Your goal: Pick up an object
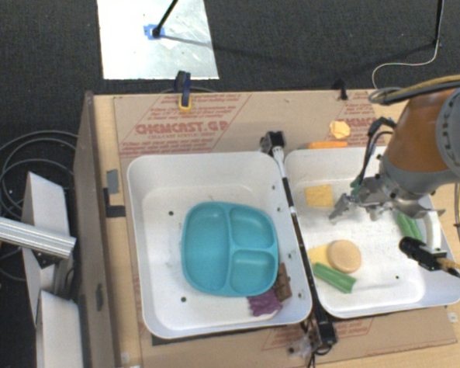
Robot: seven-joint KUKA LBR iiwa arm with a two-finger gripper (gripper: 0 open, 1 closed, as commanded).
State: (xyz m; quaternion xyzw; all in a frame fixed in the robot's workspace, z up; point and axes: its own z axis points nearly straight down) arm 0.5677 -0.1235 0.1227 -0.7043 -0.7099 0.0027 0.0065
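Your arm reaches in from the right, and its claw (pixel 354 201) hangs low over the right bin (pixel 392 298), near that bin's middle. The metal fingers look slightly apart with nothing between them, though at this angle the gap is hard to judge. No single target is named, so any item will do. Closest is a pale yellow block (pixel 319 195), just beside the claw on its far-left side. Nearer the camera from the claw sits a tan round disc (pixel 345 255), overlapping a flat yellow piece (pixel 318 254), with a green stick (pixel 333 277) touching the disc's lower edge. A second green piece (pixel 408 224) lies to the claw's right, partly under the wrist. Off to the claw's left, across the divider, the other bin (pixel 147 223) holds a teal divided plate (pixel 228 248) with a purple scrap (pixel 262 302) and a brown bit (pixel 283 283) at its lower right rim. Likely risks: if you drop straight down from here, the fingers could close on bare bin floor between the block and the disc. The block looks thin and may slide away rather than lift. The disc cluster is crowded, so a finger could land on the green stick and jostle all three. The black cable (pixel 422 255) trailing by the wrist might drag over the right-hand pieces.
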